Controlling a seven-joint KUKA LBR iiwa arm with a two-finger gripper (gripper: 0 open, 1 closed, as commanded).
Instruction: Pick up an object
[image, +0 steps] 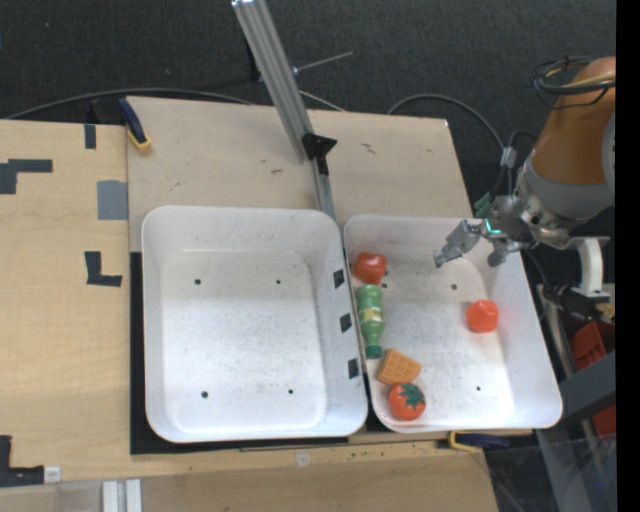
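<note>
The right bin (520, 395) holds several toy foods. A red round piece (370, 267) lies near its upper left, with a green bottle-shaped piece (371, 317) just below it. A tan waffle piece (398, 366) and a red tomato (407, 401) sit at the lower left. An orange-red piece (482, 316) rests toward the right wall. My gripper (470, 250) hangs over the upper right of this bin, its fingers spread open with nothing between them, above and slightly left of the orange-red piece.
The left bin (160, 300) stands beside the right one. A slanted metal pole (285, 90) rises from the bins' shared back edge. Black clips mark the divider (345, 320). Cables trail behind the arm at the upper right.
</note>
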